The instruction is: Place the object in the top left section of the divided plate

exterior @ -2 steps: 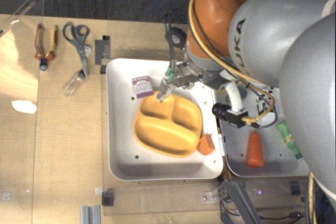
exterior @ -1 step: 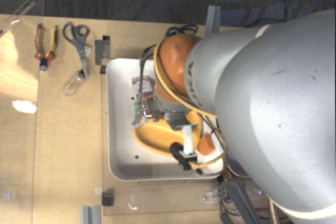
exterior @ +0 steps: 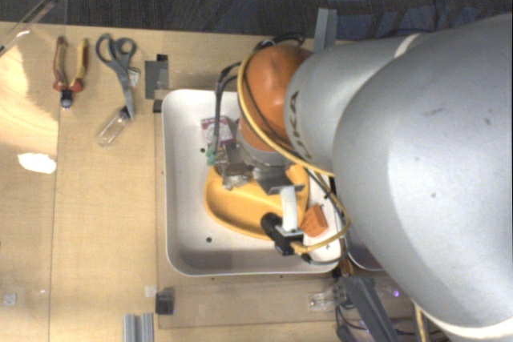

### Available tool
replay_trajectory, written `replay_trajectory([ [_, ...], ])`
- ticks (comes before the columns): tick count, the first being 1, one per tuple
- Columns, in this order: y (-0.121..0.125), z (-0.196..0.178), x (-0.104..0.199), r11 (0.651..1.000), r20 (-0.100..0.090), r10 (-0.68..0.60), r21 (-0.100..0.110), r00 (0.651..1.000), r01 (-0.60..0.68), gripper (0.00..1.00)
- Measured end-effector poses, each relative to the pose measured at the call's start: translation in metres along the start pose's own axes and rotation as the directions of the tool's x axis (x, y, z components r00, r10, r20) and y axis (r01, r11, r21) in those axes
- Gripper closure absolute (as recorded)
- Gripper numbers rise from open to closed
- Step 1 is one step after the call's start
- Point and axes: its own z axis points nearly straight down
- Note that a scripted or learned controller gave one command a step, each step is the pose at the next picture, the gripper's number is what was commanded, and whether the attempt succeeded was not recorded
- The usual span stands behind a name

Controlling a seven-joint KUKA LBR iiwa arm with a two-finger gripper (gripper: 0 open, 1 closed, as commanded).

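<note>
looming over most of the right half of the view, the big grey kuka arm with its orange band (exterior: 268,88) reached in from the right and bent down into the shallow white plastic bin (exterior: 180,172), so that its own bulk hid much of what lay below. that posture made sense for the task: the wrist had to come in steeply to work inside a walled tray.

the bin sat on the pale wooden bench (exterior: 88,236), and inside it lay the yellow divided plate (exterior: 228,208), partly covered by the wrist. only the plate's left and lower rim showed, so which section was the top left one could not be read from here.

the two-finger gripper (exterior: 232,172) hung low over the plate, seemingly just above or touching it (the arm's shadow and cabling blurred the line). whether it was wide, narrow or clasping something i cannot tell. the object to be placed could not be picked out for certain; a small orange block (exterior: 314,222) sat near the plate's right edge beside the cables, and a bit of pink and green packaging (exterior: 215,128) lay on the bin floor above the plate, and either might have been it.

off to the left, well apart from the bin, grey-handled scissors (exterior: 120,64) and red-handled pliers (exterior: 68,68) lay on the bench, likely parked out of the arm's reach.
</note>
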Motion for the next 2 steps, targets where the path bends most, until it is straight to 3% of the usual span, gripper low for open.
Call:
replay_trajectory([
  [1,0.018,-0.085,-0.069,0.974,0.002,-0.227,0.006,0.974,0.227,1.00],
  [2,-0.006,0.013,-0.036,0.929,0.000,-0.369,0.008,0.929,0.369,1.00],
])
